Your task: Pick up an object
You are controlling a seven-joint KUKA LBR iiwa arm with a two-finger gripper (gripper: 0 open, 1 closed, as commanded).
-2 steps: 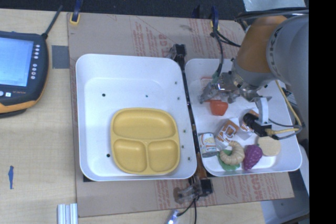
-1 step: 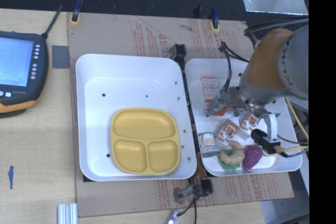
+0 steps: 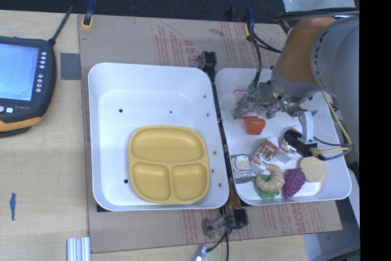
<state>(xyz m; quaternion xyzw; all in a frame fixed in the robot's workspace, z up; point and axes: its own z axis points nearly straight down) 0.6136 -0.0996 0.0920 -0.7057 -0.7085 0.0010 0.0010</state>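
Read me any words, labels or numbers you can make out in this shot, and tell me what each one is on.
None can be read.
Red print on the cardboard sheet under the bins: too blurred.
Small printed packets and in the right bin: labels too small.
Handheld controller at the left: screen and buttons show no legible text.

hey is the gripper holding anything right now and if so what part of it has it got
Cannot be told. The gripper sits low in the right bin, just above a red object, but the view does not show anything between its fingers.
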